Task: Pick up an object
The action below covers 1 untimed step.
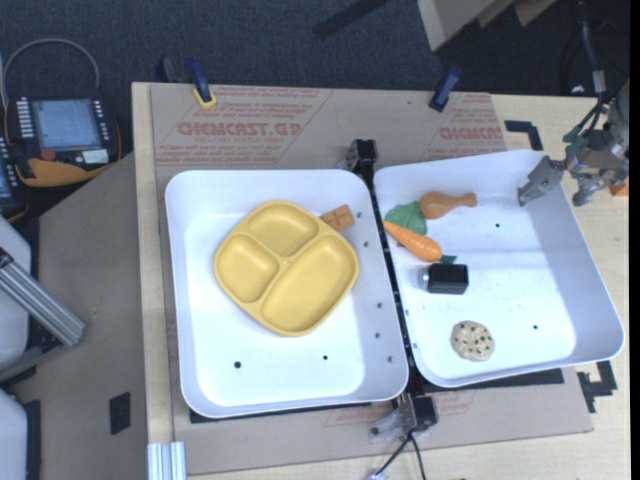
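My gripper (pixel 558 188) hangs at the far right, above the back right corner of the right bin (pixel 560 268). It stands open, with nothing between its fingers. In that bin lie a brown toy drumstick (pixel 447 203), an orange carrot (pixel 412 239) with green leaves (pixel 404 215), a small black block (pixel 446 278) and a chocolate-chip cookie (pixel 471 340). All of them sit in the bin's left half, well left of the gripper. The left bin (pixel 200 348) holds a yellow divided plate (pixel 286 266) and a small brown block (pixel 338 218) at the plate's back right edge.
The two bins meet along a black divider (pixel 385 268) with a clamp (pixel 362 155) at its far end. The bench board (pixel 300 118) has blue clips at the back. A teach pendant (pixel 62 128) lies off the bench to the left.
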{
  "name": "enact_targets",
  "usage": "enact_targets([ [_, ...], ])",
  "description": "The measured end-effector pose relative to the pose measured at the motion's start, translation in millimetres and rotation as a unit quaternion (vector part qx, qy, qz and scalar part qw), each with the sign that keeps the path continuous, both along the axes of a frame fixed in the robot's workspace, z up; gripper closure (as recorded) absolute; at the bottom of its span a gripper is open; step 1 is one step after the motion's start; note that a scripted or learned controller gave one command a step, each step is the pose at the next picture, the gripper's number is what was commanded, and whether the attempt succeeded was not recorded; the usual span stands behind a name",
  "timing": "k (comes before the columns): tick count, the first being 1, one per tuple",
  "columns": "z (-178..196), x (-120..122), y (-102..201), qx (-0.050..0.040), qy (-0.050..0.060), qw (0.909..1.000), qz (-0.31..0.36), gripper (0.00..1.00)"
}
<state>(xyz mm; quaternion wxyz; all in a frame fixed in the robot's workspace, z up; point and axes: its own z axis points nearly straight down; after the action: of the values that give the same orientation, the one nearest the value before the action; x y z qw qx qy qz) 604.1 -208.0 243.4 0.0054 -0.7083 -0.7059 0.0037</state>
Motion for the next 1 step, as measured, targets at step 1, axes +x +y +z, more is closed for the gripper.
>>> enact_targets([
  [1, 8.0, 2.7, 0.8, -0.0017, -0.007, 1.0000, 0.002, 0.00],
])
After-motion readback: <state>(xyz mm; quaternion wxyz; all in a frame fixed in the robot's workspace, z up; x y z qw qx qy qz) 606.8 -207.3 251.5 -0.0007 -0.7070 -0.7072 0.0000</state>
